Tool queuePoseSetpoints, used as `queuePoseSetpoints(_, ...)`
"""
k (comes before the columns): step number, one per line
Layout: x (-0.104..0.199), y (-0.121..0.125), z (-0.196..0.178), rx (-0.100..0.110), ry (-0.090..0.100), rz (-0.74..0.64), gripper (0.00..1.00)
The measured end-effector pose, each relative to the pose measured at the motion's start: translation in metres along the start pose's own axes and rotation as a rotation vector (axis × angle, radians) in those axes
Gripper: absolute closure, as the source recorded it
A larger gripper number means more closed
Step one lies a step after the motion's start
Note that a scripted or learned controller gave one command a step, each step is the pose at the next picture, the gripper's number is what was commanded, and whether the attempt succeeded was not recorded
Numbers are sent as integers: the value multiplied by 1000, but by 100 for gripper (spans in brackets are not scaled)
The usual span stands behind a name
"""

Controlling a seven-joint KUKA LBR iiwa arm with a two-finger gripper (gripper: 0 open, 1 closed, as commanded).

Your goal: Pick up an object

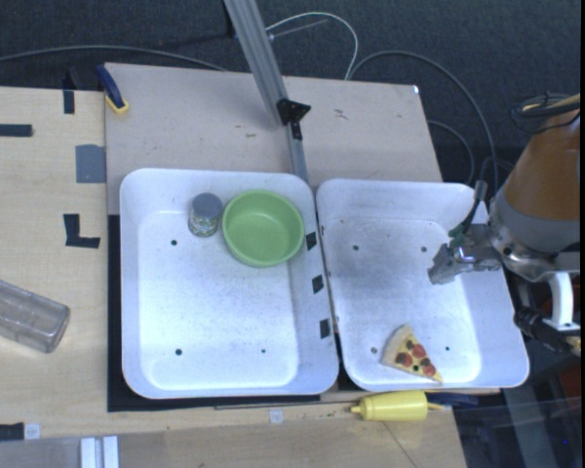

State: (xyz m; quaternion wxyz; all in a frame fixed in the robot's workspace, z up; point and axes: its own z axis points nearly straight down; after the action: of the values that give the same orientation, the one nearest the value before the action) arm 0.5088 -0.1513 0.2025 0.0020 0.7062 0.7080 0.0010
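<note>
Yellow plastic mustard bottle [394, 407] is laid on desk edge; triangular toy pizza slice [409, 352] is seen below-left of gripper [443, 270], apart; jaws' state cannot be told.

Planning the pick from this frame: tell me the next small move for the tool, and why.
Probably shift the tool toward the near edge of the right bin until it is above the pizza slice, then lower. The tool sits over bare bin floor, and the slice is the nearest object, lying flat with nothing around it. The green bowl and small jar sit in the other bin.

In the left bin [146, 359] a bowl [263, 228] sits just right of a jar [205, 214]; the right bin [487, 359] holds a pizza slice [410, 353].
</note>
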Motion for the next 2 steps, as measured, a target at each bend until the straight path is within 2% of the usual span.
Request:
queuePoseSetpoints(1,0,2,-53,0,0,0,100)
queuePoseSetpoints(2,59,13,-54,5,3,-3,100)
